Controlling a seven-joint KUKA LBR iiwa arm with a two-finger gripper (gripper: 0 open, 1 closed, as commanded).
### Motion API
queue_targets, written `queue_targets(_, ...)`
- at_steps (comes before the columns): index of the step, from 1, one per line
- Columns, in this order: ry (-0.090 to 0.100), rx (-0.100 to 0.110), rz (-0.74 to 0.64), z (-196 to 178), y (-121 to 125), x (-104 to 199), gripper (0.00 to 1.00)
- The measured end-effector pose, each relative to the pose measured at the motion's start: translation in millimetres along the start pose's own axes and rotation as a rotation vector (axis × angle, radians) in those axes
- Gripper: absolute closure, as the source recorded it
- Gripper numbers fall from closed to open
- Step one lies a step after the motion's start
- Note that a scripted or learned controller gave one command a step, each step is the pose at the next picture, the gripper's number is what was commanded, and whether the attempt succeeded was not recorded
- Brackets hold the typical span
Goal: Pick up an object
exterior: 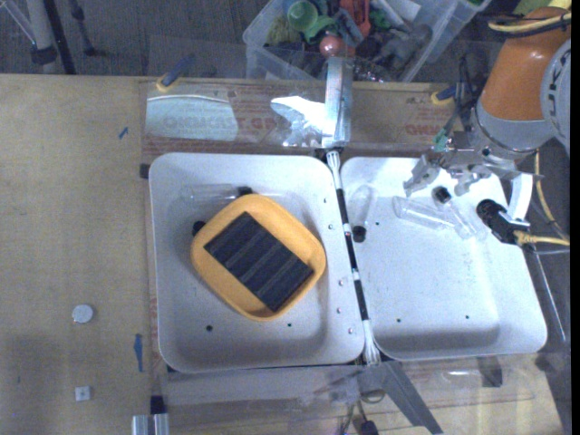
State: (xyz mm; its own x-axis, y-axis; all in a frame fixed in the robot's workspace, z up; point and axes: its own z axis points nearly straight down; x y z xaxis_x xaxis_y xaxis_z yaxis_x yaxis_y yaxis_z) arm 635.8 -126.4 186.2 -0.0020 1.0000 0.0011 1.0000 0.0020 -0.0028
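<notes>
Arm (526, 71) reaching in from right, wrist bent down over far part of right bin (453, 324); gripper (444, 184) hanging just above bin floor, fingers spread apart, nothing between them. Yellow tray with dark ribbed insert (258, 256) lying flat in left bin (181, 333), well apart from gripper; long axis running diagonally, far-left to near-right, one corner pointing toward near-right. Small clear item beside gripper, too faint to identify

The arm (530, 80) is grey with a broad orange band above the wrist, ending in a pale metal hand (444, 181) with thin fingers, a black part and yellow cable beside it.
</notes>
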Motion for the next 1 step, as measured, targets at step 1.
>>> queue_targets(1, 0.0, 0.0, -0.189, 42.6, -54.8, 18.2, 0.0)
